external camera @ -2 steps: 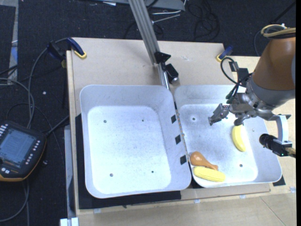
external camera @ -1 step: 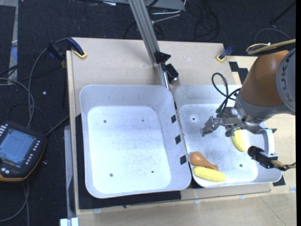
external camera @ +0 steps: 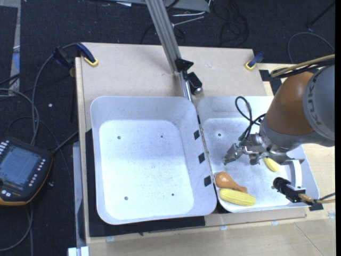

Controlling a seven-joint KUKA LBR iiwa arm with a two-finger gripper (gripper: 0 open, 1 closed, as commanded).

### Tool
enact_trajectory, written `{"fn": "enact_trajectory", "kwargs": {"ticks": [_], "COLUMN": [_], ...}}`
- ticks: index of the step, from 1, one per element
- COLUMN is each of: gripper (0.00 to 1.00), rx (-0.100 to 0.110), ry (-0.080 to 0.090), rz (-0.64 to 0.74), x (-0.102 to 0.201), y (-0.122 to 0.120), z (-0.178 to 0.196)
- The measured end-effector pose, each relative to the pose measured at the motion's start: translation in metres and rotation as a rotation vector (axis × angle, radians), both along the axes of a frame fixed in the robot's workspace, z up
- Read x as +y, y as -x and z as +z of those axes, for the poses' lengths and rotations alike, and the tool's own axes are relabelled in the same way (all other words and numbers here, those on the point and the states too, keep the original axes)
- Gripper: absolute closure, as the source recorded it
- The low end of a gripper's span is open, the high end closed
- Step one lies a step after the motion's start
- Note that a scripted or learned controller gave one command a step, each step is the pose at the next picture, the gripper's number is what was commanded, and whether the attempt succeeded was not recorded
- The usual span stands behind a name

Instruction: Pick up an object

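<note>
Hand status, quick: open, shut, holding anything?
Hand: low over the right bin, nothing seen in it; open or closed cannot be told.

Grey arm [external camera: 325,97], orange wrist band, black looping cable, small metallic claw [external camera: 233,154]

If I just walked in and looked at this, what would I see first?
Probably the big grey arm with its orange band, reaching in from the right over the right white bin, its gripper hanging low inside. Then the bright things at that bin's near edge: a yellow corn cob with an orange piece just behind it. The left white bin sits alongside.
</note>
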State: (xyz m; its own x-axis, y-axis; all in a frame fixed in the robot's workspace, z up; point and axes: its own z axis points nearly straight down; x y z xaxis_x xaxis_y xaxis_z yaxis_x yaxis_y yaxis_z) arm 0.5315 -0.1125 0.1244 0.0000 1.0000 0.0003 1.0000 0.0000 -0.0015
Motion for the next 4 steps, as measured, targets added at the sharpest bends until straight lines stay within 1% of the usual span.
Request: {"fn": "enact_trajectory", "kwargs": {"ticks": [1, 2, 4], "gripper": [0.0, 1.0, 1.0], "rx": [-0.002, -0.002, -0.005], "ry": [0.0, 0.001, 0.001], "rz": [0.0, 0.0, 0.001], "x": [0.0, 0.0, 0.0], "y": [0.0, 0.0, 0.003], "z": [-0.028, -0.019, 0.101]}}
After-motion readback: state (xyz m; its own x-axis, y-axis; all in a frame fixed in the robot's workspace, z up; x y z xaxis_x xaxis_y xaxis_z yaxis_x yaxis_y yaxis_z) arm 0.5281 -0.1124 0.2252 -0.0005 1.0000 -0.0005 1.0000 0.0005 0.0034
